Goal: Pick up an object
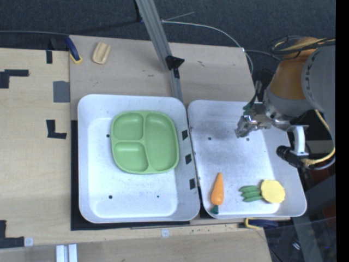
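We hover our gripper (244,129) — finger state we cannot tell — above the carrot (217,188), likely lining up a descent.

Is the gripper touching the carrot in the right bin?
Apart. In the camera view the gripper hangs over the right bin's upper part; bare white floor separates it from the carrot.

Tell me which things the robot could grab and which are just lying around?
For the job:
end effector
carrot
green beans
yellow piece
green plate

Just lying about:
tan piece on the bench
blue and yellow tool beside it
grey pole
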`<state>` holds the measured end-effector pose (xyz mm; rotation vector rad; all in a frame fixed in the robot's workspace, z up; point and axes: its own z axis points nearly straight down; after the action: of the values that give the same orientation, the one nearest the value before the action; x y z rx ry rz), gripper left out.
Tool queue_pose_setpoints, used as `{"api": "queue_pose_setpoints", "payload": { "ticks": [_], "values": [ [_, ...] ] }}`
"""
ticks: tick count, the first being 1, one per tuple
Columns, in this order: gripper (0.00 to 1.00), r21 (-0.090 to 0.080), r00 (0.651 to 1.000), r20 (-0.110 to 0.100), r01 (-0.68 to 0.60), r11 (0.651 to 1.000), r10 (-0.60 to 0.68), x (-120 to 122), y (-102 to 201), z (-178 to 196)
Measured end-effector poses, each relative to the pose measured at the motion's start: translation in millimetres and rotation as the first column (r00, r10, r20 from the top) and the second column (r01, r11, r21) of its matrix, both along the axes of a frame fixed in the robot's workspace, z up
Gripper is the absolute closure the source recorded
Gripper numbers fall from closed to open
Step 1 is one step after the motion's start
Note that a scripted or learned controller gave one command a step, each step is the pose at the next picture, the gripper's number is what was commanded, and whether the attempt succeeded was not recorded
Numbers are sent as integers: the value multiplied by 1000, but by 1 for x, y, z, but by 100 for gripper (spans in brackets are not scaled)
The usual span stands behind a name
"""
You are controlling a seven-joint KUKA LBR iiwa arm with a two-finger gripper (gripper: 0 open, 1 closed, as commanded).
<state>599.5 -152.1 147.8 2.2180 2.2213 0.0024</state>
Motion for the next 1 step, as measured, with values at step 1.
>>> {"api": "queue_pose_setpoints", "payload": {
  "ticks": [1],
  "values": [
    [100, 0, 1000, 1, 0, 1000, 0, -8, 3, 51]
  ]
}}
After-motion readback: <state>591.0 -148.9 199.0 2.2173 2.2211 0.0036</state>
